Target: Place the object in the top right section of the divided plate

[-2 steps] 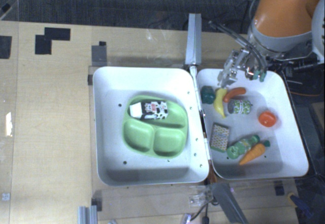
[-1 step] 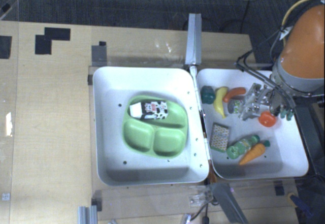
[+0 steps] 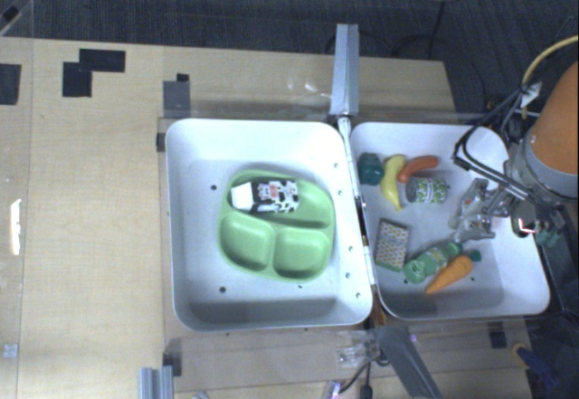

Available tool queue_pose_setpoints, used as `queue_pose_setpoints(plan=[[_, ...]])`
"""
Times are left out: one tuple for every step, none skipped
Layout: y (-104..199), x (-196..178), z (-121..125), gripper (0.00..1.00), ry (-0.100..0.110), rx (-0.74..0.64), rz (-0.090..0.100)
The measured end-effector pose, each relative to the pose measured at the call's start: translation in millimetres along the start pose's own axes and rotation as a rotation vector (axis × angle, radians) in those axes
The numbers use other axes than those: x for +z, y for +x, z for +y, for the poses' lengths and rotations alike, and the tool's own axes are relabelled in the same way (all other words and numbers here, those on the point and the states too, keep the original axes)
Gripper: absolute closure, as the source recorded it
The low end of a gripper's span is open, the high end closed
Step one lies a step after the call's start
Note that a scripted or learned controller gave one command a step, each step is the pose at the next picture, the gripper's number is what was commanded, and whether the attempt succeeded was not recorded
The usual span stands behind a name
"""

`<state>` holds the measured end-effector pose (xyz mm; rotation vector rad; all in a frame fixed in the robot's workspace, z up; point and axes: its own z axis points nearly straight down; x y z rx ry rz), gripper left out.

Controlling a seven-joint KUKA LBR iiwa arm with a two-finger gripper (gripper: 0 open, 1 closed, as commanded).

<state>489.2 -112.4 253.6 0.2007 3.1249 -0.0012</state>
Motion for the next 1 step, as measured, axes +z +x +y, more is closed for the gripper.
queue_pose_setpoints(plan=[[-10.4, -5.8, -79.1, 1.0, 0.002, 0.002, -0.002]])
